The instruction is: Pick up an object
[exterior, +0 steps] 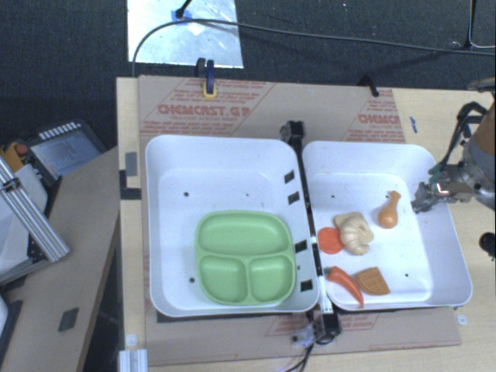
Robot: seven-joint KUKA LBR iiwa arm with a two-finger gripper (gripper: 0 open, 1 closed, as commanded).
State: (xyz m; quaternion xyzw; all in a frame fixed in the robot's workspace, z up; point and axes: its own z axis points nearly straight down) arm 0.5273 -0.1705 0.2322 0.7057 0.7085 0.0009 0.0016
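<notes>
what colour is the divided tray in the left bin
Light green. The divided tray shows best in the camera view, lying in the left bin.

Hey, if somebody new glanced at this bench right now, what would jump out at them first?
Probably the pale green three-compartment plastic tray, sitting in the front of the left white bin. Next, the cluster of toy food in the right white bin: a beige garlic bulb touching a red-orange disc, with a red-orange chilli pepper in front. The grey gripper hovers at that bin's right rim.
</notes>
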